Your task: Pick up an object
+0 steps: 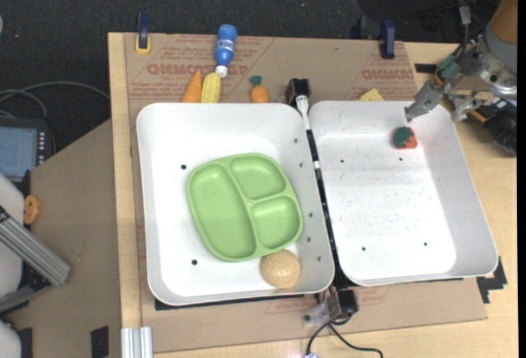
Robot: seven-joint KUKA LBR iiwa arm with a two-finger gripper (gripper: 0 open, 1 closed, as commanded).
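Observation:
A small red and green toy, like a strawberry point(403, 137), lies in the right bin point(411, 217) near its far edge. My gripper point(436, 106) hangs over that bin's far right corner, just above and to the right of the strawberry, with its two fingers spread and nothing between them. In the left bin point(160, 208) a green divided plate point(243, 205) lies flat, and a tan round ball point(280, 268) rests against the plate's near edge.
Behind the bins on the cardboard lie a blue and white bottle point(224, 48), a corn cob point(211, 87), two orange carrots point(191, 89), a black clip point(297, 89) and a yellow scrap point(371, 95). Cables run along the front edge.

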